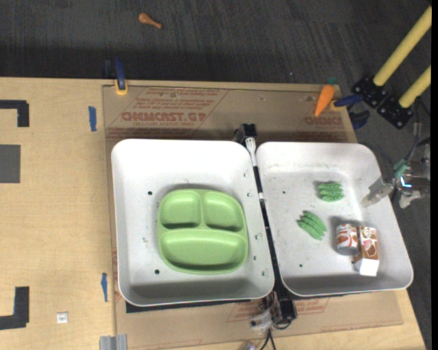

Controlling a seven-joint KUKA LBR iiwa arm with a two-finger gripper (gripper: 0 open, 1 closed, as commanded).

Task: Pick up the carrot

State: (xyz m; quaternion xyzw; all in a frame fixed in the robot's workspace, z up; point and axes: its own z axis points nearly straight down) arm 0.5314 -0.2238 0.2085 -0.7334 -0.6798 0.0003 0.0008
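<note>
The carrot [325,100], small and orange with a green top, lies on the brown board behind the right bin [393,273], outside both bins and close to a blue clamp. My gripper [393,196] hovers over the right bin's right rim, well in front of and to the right of the carrot. Its fingers [376,194] stand apart with nothing between them.
In the right bin lie two green pea-pod toys [330,191] [312,224] and a red-and-white carton [358,243]. A green divided plate [202,229] sits in the left bin [130,205]. Yellow poles [405,46] stand at the back right. A small orange object [149,20] lies on the dark floor.
</note>
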